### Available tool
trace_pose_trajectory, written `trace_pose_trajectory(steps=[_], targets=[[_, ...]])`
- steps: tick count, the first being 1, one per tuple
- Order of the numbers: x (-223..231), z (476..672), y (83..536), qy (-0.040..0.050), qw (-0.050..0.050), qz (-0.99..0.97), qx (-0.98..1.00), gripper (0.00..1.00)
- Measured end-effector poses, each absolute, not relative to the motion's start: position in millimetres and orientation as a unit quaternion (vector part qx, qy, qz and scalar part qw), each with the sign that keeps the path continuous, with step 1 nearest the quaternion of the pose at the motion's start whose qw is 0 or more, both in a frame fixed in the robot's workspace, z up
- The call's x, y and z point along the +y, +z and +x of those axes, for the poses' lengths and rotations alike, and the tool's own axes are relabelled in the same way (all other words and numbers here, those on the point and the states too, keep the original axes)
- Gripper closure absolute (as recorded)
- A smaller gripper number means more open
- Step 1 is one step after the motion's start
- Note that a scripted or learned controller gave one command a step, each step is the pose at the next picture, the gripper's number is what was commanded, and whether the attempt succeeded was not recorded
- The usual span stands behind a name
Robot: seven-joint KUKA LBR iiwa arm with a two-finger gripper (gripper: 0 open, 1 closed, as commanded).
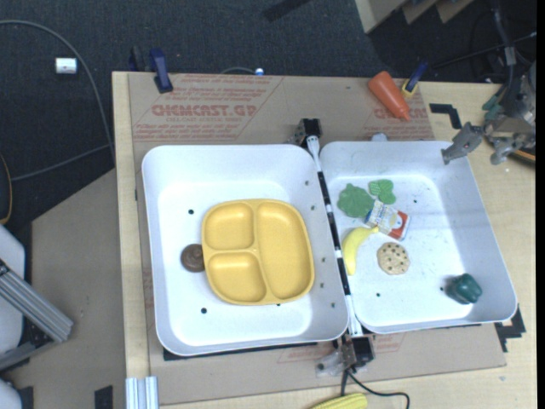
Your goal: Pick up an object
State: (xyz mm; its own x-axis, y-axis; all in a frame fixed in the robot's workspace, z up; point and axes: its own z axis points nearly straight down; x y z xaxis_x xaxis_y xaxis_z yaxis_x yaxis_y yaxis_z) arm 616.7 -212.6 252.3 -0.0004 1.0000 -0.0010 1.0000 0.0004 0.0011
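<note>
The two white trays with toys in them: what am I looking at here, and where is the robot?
One camera looks down at a slant on a bench. At the upper right edge is the gripper of a robot arm that should pick something up. It hangs over the far corner of the right bin, and nothing shows between its fingers. That bin holds a banana, a cookie, green leaves, a small packet and a dark green piece. The left bin holds a yellow plate with a brown disc beside it.

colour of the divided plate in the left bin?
Yellow; the plate shows best in the camera view.
</note>
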Motion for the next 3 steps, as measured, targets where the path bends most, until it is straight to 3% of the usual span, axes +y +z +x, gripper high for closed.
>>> trace_pose_trajectory(steps=[1,2,3], targets=[[-129.2,665.6,100.6,-0.0007,-0.002,0.707,0.708,0.00],[-132.1,624.9,84.2,-0.0006,-0.001,0.707,0.707,0.00],[-172.8,666.9,91.0,0.0001,0.001,0.707,0.707,0.00]])
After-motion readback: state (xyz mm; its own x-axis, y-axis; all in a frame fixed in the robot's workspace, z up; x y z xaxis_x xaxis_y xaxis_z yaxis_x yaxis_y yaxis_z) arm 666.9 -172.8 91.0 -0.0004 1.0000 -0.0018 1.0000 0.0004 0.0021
